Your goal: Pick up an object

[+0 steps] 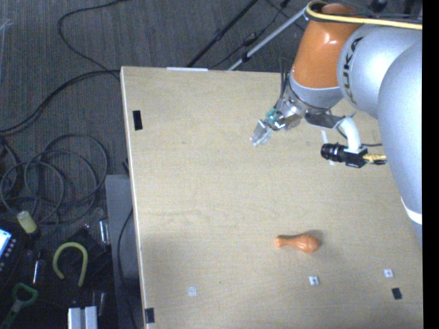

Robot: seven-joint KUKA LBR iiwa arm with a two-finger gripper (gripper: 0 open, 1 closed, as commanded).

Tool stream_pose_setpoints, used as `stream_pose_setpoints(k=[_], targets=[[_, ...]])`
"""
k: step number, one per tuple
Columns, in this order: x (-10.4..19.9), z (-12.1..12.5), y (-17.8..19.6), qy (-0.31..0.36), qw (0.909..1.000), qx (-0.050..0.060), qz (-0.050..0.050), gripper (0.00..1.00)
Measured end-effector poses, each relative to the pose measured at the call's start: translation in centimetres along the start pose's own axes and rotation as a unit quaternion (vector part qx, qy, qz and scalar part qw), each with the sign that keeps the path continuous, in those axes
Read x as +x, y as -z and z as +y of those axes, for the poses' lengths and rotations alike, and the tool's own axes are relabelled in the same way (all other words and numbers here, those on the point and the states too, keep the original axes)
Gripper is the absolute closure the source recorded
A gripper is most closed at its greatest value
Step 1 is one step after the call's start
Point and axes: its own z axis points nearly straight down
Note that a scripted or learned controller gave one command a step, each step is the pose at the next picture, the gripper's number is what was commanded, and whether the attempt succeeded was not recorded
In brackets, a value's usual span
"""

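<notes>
Hovering over the board point(206, 184), your gripper point(263, 134) carries nothing visible; finger state cannot be told. You have 1 orange object point(299, 242) lying well below the jaws, apart.

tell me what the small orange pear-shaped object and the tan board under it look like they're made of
Small orange pear-shaped object: probably plastic or rubber, going by its smooth, even colour and rounded bulb with a narrow neck; too small to be sure. Tan board: looks like plywood or laminated wood, matte, with faint pale streaks and a thin lighter edge.
</notes>
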Motion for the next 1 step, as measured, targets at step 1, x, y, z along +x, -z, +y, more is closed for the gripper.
stream_pose_setpoints(k=[1], targets=[[-1.26, 0.91, -0.04, -0.108, 0.9941, 0.001, 0.0, 1.0]])
